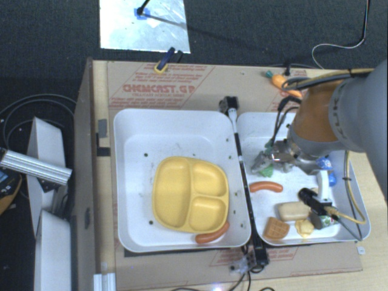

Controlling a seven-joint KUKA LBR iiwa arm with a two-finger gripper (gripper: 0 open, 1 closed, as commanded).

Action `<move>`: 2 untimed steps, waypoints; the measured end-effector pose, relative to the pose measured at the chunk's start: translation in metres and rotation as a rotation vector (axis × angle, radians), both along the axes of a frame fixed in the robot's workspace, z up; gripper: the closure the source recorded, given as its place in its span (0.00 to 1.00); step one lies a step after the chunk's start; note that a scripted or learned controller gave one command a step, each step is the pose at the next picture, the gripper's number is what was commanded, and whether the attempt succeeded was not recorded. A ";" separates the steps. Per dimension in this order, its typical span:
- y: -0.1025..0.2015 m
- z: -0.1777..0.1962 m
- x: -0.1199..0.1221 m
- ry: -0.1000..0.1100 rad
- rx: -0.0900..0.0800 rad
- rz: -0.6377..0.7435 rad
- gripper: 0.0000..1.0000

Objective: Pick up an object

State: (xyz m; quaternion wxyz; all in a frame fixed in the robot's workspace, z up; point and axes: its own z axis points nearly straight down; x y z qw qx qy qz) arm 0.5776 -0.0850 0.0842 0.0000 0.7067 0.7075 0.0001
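In the right white bin [351, 238] the metal pincer [271, 162], fingers apart and empty, hovers just beyond the orange toy sausage [266, 187]; it should drop straight, straddle the sausage's middle, and close before lifting.

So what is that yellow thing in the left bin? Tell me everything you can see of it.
It is a yellow tray with rounded corners, seemingly smooth plastic, divided by raised ridges into three compartments: one long one on the left, two smaller on the right. It lies flat, open side up, slightly turned, in the lower middle of the left bin. Nothing sits in it. A sausage lies against its lower right edge.
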 end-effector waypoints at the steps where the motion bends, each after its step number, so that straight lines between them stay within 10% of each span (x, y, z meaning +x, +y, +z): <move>1: -0.002 0.000 0.003 -0.002 0.000 0.000 0.00; 2: -0.001 0.011 0.004 -0.003 0.000 0.001 1.00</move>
